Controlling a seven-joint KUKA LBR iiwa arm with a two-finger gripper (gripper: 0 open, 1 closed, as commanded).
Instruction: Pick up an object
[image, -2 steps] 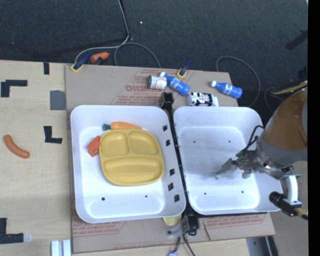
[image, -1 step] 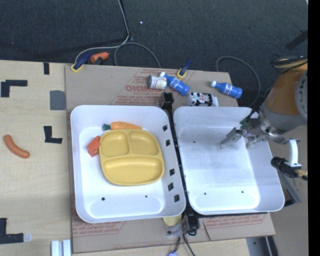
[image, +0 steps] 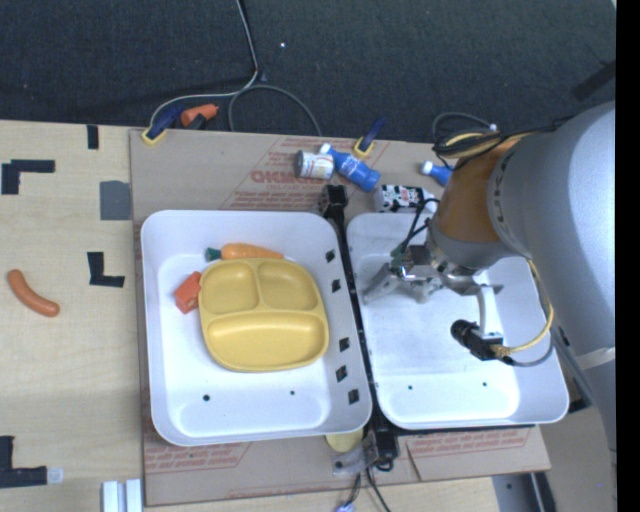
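Reddish-brown lettering is printed on the cardboard sheet (image: 250, 175) that lies under the two white bins, along its far edge just beyond the left bin (image: 160, 300). It is seen upside down and at a slant, and the letters are too blurred to be read with certainty. More of the same reddish print is seen along the near edge of the cardboard, below the bins, and it is equally unreadable. A label is carried by the small white bottle (image: 316, 162) near the far edge, but no words on it can be made out.
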